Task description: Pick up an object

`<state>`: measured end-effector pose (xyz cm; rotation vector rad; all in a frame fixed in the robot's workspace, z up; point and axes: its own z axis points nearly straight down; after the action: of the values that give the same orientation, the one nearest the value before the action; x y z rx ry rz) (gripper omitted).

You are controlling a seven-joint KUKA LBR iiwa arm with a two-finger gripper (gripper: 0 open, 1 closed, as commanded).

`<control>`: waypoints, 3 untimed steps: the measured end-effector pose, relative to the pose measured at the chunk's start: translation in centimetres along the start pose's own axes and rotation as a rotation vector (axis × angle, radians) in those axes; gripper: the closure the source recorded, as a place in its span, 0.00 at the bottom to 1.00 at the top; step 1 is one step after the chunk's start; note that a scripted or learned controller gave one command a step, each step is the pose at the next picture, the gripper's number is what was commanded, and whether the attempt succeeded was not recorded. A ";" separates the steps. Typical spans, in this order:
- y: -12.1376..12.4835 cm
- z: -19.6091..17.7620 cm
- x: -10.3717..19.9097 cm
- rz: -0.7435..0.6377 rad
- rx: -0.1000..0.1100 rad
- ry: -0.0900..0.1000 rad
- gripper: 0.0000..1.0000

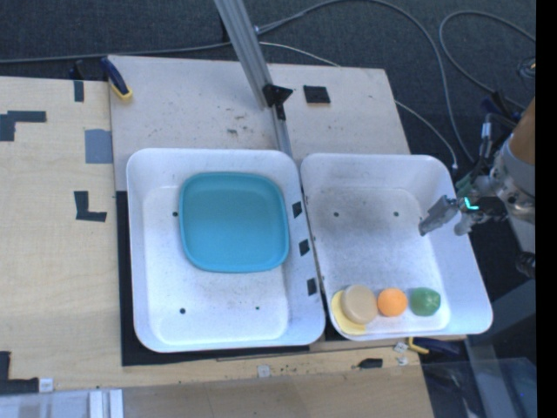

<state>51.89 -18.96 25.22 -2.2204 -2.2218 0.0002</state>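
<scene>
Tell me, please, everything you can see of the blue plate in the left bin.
The blue plate is a rounded square of what looks like smooth turquoise plastic, with a slightly raised rim and a flat, bare middle. It lies flat and face up in the left bin, toward the bin's far side, resting on the floor. Nothing sits on it or touches it otherwise.

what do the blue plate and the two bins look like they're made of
The blue plate looks like moulded plastic: one even turquoise colour, rounded corners, a soft matte sheen, though glazed ceramic can't be ruled out. The left bin and right bin look like thin formed white plastic, with smoothly rounded rims and corners; dark scuffs and specks dull their floors.
</scene>
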 end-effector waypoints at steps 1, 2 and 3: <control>0.0 0.0 0.0 0.000 0.000 0.000 0.00; -0.1 4.3 -0.4 0.000 0.004 0.001 0.00; 0.2 8.6 -0.4 0.000 0.004 0.001 0.00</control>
<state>52.05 -19.36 16.59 -2.2182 -2.2192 0.0037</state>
